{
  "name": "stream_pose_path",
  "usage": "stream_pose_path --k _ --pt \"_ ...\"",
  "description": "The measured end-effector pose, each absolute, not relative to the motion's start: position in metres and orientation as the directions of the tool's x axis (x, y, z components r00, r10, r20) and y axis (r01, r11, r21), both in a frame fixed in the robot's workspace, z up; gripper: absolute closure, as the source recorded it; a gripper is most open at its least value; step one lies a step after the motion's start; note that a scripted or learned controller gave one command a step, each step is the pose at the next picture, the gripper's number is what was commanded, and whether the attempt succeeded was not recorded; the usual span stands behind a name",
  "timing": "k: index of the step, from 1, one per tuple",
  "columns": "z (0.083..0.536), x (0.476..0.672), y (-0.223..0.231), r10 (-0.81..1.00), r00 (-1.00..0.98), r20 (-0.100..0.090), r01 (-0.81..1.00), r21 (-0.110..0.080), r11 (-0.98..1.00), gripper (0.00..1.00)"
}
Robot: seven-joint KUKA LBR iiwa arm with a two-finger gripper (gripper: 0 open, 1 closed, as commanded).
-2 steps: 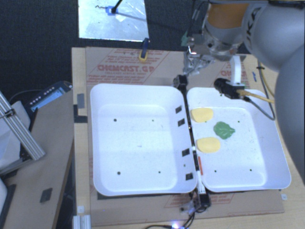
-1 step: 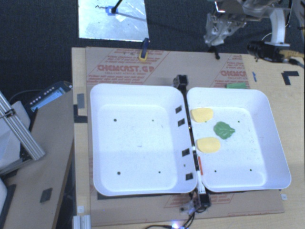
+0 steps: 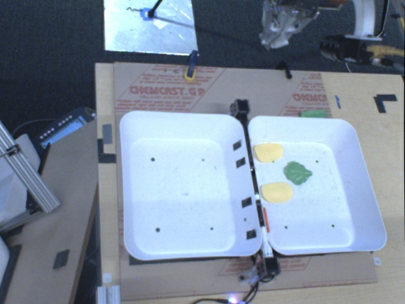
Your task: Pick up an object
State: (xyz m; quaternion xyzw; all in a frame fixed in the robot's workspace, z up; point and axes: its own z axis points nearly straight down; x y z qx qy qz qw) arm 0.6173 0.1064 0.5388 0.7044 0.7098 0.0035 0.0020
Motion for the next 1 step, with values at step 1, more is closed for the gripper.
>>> stream_pose_path --k 1 --pt "0.5353 0.5268 0.1071 1.000 -0.007 0.002 1.000 -0.001 0.007 1.00"
